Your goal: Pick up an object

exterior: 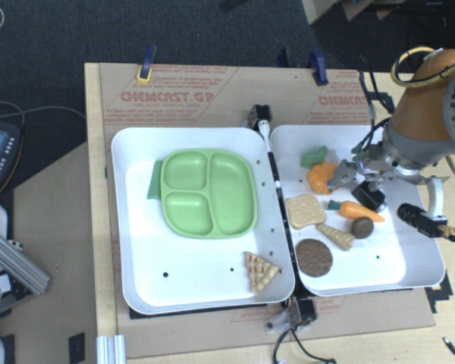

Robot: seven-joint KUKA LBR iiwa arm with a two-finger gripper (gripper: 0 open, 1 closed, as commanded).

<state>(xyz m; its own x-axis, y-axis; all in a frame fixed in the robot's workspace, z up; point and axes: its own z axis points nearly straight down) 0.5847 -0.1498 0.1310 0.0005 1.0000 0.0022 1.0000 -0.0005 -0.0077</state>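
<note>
Over the right bin (417,275) the arm (425,105) reaches in from the right, wrist bent down — jaws (354,174) spread open beside the orange piece (321,177), gripping nothing

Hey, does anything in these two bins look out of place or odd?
One thing: the pizza slice lies alone in the left bin near the green plate, while the other toy foods cluster in the right bin. Nothing looks spilled or damaged.
</note>
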